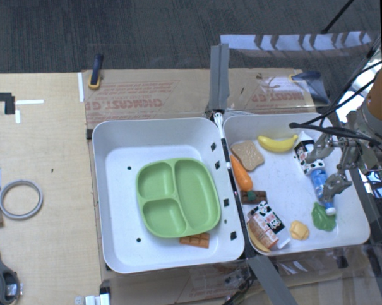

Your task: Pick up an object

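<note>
My gripper (326,169) hangs over the right side of the right bin (352,236), open, one finger (317,151) toward the back and the other toward the front. A blue water bottle (318,180) lies under the gap between them, beside a small white, black and red pack (303,152). I cannot tell whether the fingers touch the bottle. Also in this bin are a banana (277,143), a bread slice (248,155), a carrot (241,173), a chocolate bar (253,197), a milk carton (267,223), a yellow piece (298,230) and a green leafy piece (323,217).
The left bin (111,203) holds a green divided plate (178,197) and a brown waffle piece (195,241) at its front. A grey tape roll (18,199) lies on the bench at the far left. The arm comes in over the right bin's right wall.
</note>
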Robot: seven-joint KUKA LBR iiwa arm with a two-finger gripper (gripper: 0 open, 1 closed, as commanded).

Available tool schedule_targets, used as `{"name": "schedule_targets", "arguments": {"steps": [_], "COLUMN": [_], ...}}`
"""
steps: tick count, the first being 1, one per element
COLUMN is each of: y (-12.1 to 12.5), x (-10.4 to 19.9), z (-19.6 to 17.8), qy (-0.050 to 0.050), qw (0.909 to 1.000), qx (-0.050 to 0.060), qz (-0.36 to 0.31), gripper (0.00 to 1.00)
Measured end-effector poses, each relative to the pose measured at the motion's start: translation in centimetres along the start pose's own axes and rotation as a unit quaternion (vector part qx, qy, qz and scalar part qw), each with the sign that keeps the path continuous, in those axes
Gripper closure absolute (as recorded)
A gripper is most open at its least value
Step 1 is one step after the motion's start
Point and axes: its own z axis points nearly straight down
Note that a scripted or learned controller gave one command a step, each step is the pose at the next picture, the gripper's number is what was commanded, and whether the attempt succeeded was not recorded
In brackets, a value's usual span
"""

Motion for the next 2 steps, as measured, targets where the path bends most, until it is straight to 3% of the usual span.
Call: {"name": "schedule_targets", "arguments": {"steps": [1, 2], "y": [-5.6, -7.9], "x": [-2.6, -10.3], "z": [17.3, 18.3], "qy": [0.000, -0.001], "qw": [0.9987, 0.9974], "qx": [0.000, 0.000], "qz": [-0.050, -0.072], "gripper": [0.00, 0.00]}}
